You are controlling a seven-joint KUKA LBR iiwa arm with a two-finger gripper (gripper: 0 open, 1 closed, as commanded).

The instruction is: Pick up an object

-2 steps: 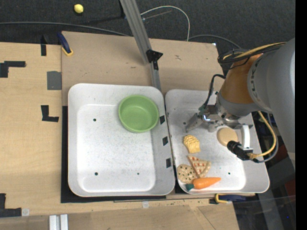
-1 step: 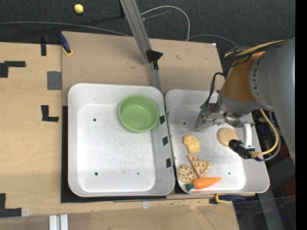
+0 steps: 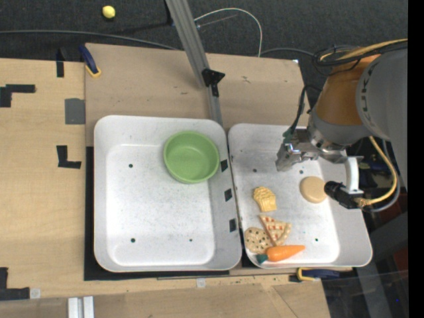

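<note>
Arm over the right bin, food pieces lying below it.

The gripper hangs over the right bin; I cannot tell its state. A round bun lies just beside it, with a yellow piece, pizza slice, cookie and carrot nearer the front. A green bowl sits in the left bin.

We see a pale wooden worktop marked with black tape pieces. Behind it lies dark carpeted floor, where a small yellow ball rests. A grey metal pole slants across, and thin cables loop nearby.
</note>
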